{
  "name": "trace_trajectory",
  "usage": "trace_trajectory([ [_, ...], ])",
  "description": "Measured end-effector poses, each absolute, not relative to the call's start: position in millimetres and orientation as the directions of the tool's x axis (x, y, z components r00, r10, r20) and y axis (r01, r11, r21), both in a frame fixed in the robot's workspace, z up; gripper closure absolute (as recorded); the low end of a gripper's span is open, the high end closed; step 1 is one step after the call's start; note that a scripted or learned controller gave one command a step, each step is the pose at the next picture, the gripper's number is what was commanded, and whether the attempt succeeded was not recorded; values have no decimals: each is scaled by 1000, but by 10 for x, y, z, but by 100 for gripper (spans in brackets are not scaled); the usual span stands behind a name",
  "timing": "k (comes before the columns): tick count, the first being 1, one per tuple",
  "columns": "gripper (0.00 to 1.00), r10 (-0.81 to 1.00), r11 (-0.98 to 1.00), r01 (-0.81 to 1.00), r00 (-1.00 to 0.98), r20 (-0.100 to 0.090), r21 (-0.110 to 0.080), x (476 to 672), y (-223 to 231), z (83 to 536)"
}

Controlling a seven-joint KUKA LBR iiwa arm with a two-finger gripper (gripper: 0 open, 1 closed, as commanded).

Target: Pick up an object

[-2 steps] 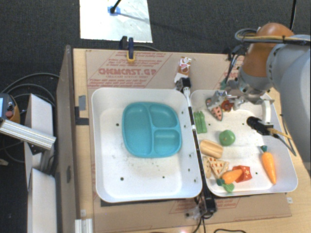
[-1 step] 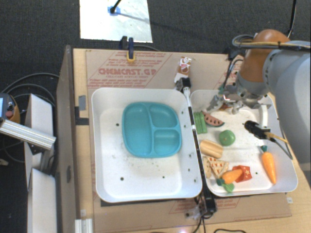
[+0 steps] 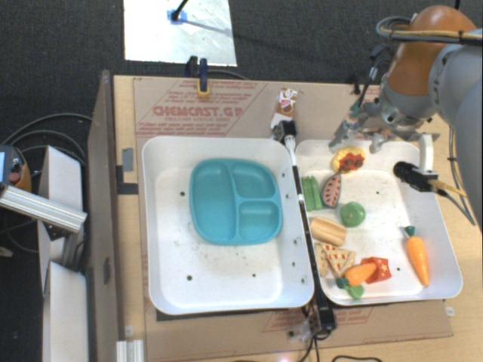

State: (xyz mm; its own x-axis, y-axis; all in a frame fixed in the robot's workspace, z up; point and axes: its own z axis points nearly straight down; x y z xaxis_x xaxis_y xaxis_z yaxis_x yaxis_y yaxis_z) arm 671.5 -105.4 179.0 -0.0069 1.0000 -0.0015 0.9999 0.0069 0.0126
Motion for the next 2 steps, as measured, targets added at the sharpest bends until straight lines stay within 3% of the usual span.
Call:
trace_trajectory([
  [1, 0, 1000, 0, 1000, 0, 0, -6, 6661, -1221, 787],
  [2, 100, 1000, 4, 1000, -4, -1, 5, 6700, -1216, 967],
])
